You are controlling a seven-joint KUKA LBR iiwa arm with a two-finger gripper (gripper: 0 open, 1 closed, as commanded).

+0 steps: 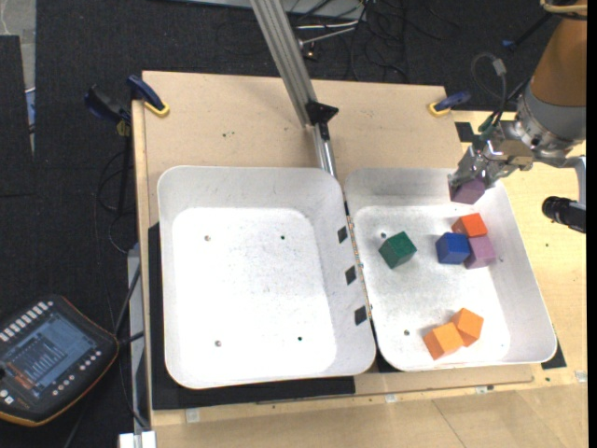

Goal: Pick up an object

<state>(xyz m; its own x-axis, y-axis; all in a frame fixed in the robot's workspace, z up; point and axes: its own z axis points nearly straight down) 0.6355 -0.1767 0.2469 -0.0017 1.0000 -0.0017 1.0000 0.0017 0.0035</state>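
My gripper (pixel 470 181) hangs over the far right corner of the right bin (pixel 522 278), shut on a purple block (pixel 467 192) that shows between its fingertips, above the bin floor. Lying in the right bin are a green cube (pixel 398 249), a blue cube (pixel 453 248), an orange cube (pixel 471 224) and a second purple cube (pixel 483 252), the last three bunched together. Two more orange blocks (pixel 453 332) touch each other near the bin's front edge.
The left bin (pixel 187 203) sits beside the right one, with their rims meeting in the middle. A slanted metal pole (pixel 289 63) ends at the back of that seam. Clamps (pixel 149 96) grip the bench's far corners. A teach pendant (pixel 47 353) lies at the lower left.
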